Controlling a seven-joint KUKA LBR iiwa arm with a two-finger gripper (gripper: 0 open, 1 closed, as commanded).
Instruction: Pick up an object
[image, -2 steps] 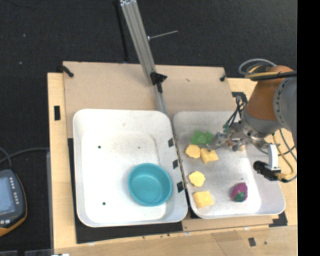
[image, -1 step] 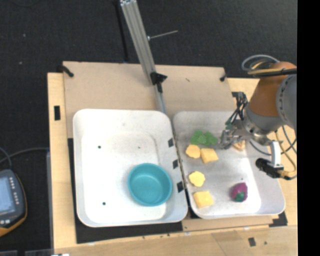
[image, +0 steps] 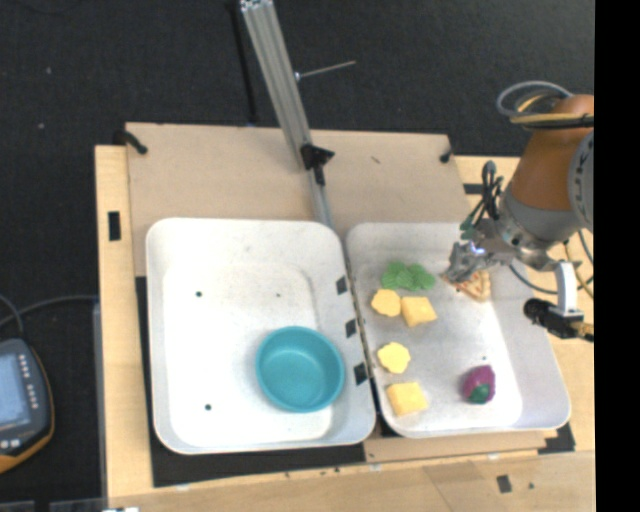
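Note:
My gripper (image: 465, 264) hangs low over the far part of the right bin (image: 530, 400), coming in from the right. Right beside it, on its near side, lies a small tan and orange piece (image: 478, 288); whether they touch is unclear. A green leafy item (image: 408, 276) sits just left of the gripper. Nearer the bin's middle are yellow pieces (image: 386, 302) (image: 419, 311) (image: 394, 357) (image: 406, 399). A purple and green item (image: 480, 384) rests toward the front right.
The left bin (image: 200, 260) holds a blue bowl (image: 299, 368) near its front right corner. A metal strut (image: 285, 95) slants down from the top toward the gap between the bins. A handheld device (image: 20, 400) lies at the far left.

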